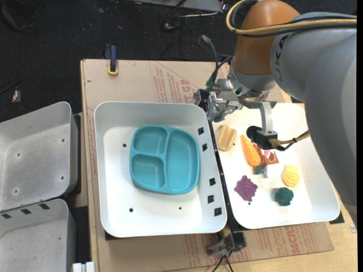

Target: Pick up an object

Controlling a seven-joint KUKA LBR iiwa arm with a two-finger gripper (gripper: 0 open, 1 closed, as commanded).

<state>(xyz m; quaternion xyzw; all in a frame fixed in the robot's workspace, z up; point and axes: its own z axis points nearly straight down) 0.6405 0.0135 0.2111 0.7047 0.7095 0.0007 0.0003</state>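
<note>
Five toy foods sit in the right bin [317, 208], plus a small reddish-brown piece [272, 158] I can't identify. The left bin [113, 208] just has a teal divided plate [164, 158] lying flat in the middle. The gripper [217, 107] is up at the top left corner of the right bin, about over the wall between the two bins, and honestly I can't tell whether it's spread or closed from this angle; nothing visibly in it. Closest thing to it is the tan bread piece [226, 137], just below it against the bin's left wall, with the orange carrot [250, 151] right beside that. Further down the frame are the purple grapes [245, 187], yellow corn [290, 176] and green broccoli [283, 196], each with some space around it. My guess is these are all light, stiff plastic, probably a bit slick, nothing fragile. I'd go for the bread across its narrow width, though the wall crowds it on one side. The carrot's taper could squirt out, so grab mid-body.
</note>
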